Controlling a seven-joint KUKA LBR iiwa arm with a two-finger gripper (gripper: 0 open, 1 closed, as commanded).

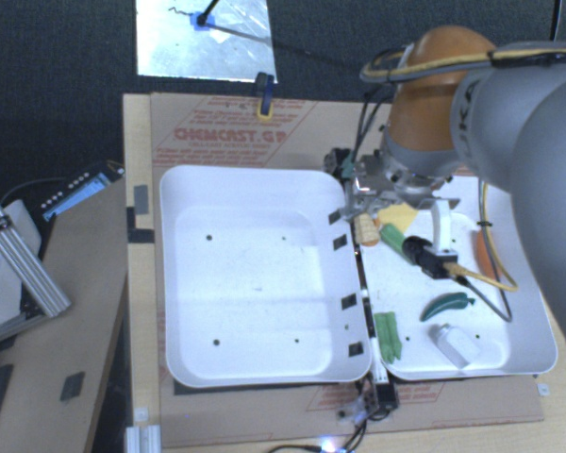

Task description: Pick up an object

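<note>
One arm hangs low over your right bin (509, 347), gripper (366, 217) state unclear, poised above the cork (366, 231); descend next.

Both bins, the left bin (255, 281) and the right bin (509, 352), look like smooth white plastic with a faint sheen. Under them lies matt brown cardboard (231, 125) with red print. The arm (528, 111) has smooth grey casing and a glossy orange band (434, 92). A crinkled foil sheet (203, 26) shines up top.
</note>
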